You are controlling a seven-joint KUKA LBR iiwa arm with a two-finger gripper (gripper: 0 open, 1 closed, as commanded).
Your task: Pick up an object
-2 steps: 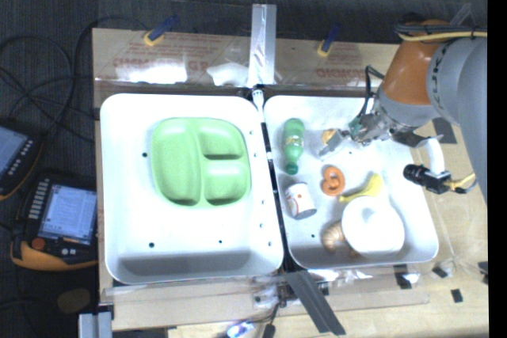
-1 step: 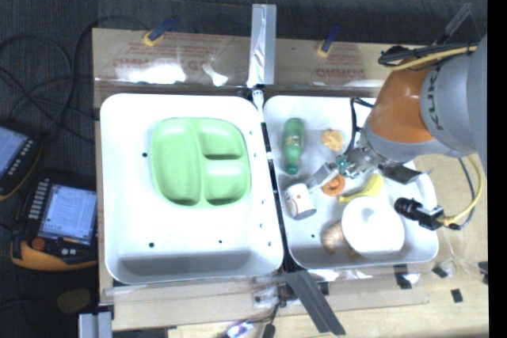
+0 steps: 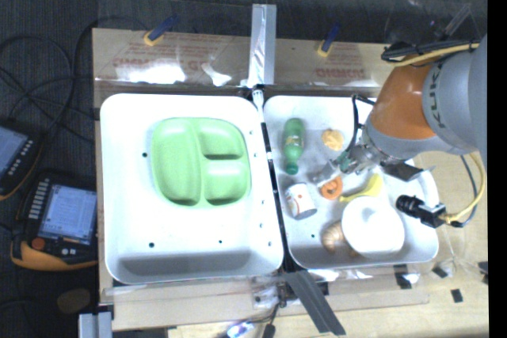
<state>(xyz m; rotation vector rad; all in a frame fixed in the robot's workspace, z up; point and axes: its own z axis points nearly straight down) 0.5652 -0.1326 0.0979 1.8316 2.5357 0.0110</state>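
My gripper (image 3: 347, 161) reaches down into the right bin (image 3: 424, 186), near its middle. It hangs just above and to the right of a small orange piece (image 3: 331, 188), and beside it lies a yellow banana-like item (image 3: 369, 186). A green bottle (image 3: 293, 143) lies to its left, by the bin's left wall. A pale yellow lump (image 3: 333, 140) sits just up-left of the gripper. I see nothing held in it.
A small white cup with a red mark (image 3: 299, 200), a brown ball (image 3: 333, 235) and a large white round lid (image 3: 371, 227) fill the right bin's front. The left bin (image 3: 127, 233) holds a green divided plate (image 3: 200, 160). A black cable connector (image 3: 416, 206) hangs by the arm.
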